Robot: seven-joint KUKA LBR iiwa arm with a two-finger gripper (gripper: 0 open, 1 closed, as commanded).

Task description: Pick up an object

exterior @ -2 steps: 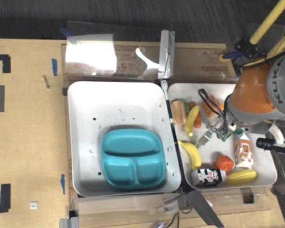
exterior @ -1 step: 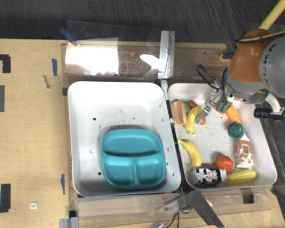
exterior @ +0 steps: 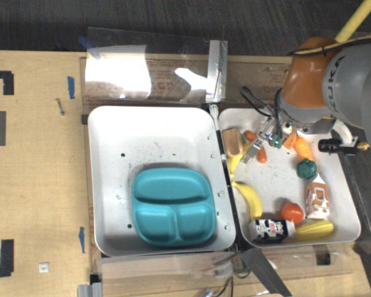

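My gripper is down in the upper left part of the right bin, below the orange wrist band. Small orange pieces lie right at its tip, and a brown block sits just to its left. An orange carrot and a green item lie to its right. Further forward are a yellow banana, a red tomato, a white and orange carton, a yellow piece and a black and white can. I see nothing lifted.
The left bin holds a teal divided tray in its front half. A divider wall separates the two bins. A clear plastic sheet lies behind the left bin. The arm's grey body hangs over the right bin's back corner.
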